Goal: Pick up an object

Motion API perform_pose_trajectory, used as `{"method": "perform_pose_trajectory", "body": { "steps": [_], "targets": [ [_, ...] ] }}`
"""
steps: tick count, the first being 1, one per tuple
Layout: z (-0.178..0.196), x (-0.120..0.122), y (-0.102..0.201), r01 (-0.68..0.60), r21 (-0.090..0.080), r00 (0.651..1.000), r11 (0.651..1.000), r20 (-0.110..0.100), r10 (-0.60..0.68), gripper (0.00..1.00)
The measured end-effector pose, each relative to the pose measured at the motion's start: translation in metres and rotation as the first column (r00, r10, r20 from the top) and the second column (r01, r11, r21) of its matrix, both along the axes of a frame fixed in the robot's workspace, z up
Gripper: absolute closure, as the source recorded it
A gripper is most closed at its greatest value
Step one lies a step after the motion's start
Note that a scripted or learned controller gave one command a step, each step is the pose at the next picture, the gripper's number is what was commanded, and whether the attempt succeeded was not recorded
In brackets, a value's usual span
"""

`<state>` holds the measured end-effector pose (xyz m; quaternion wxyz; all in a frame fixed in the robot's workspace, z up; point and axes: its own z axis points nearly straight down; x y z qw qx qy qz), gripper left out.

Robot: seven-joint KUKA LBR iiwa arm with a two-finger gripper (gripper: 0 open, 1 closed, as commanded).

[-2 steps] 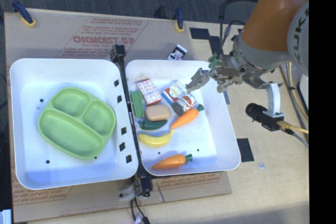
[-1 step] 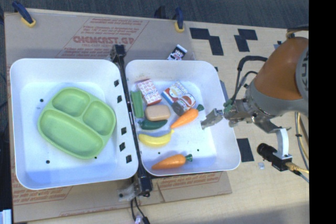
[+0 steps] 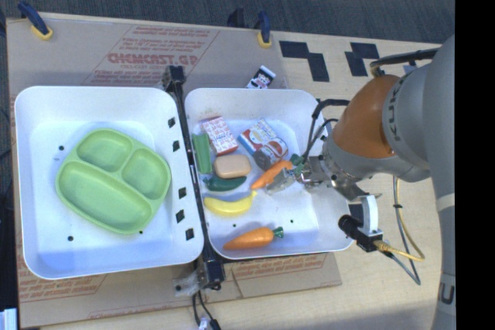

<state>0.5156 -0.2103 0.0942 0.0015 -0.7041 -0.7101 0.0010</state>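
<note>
Objects for picking lie clustered in the right bin (image 3: 309, 100): a carrot (image 3: 249, 238) near the front wall, lying roughly level with its green top toward the right; a banana (image 3: 229, 204) just behind it; a dark green piece (image 3: 224, 184) touching the banana's upper edge; a tan bread-like block (image 3: 232, 167) behind that; a red-and-white carton (image 3: 220, 134) further back; a printed packet (image 3: 265, 140) to its right; and a green stick-shaped item (image 3: 202, 153) along the left wall. A second, smaller carrot (image 3: 271, 175) lies on a slant in the middle of the bin, its upper end toward the arm. Arm (image 3: 371, 127) enters from the right, orange band above the wrist over the bin's right wall. Pincer (image 3: 297, 170) sits low in the bin, at the upper end of the small carrot; cannot tell from this view whether it is wide or narrow, nor whether anything is between its tips. Left bin (image 3: 31, 112) holds a green divided plate (image 3: 114, 180) with three compartments, lying flat. Both bins rest on the table (image 3: 100, 42), on a cardboard sheet with red print; a blue clamp (image 3: 35, 21) at the far left corner, another (image 3: 264, 27) at the far edge.
</note>
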Motion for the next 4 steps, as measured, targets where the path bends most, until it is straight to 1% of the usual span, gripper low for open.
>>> {"method": "perform_pose_trajectory", "body": {
  "steps": [1, 2, 3, 4],
  "targets": [
    [0.01, 0.0, 0.0, -0.005, -0.001, 1.0, 1.0, -0.001, 0.005, 1.0],
    [0.156, 0.033, 0.026, 0.002, -0.002, 1.0, 1.0, 0.006, -0.002, 1.0],
    [0.138, 0.071, -0.001, 0.003, -0.001, 1.0, 1.0, 0.002, -0.003, 1.0],
    [0.139, 0.071, 0.0, 0.002, 0.0, 1.0, 1.0, 0.002, -0.002, 0.0]
  ]
}}
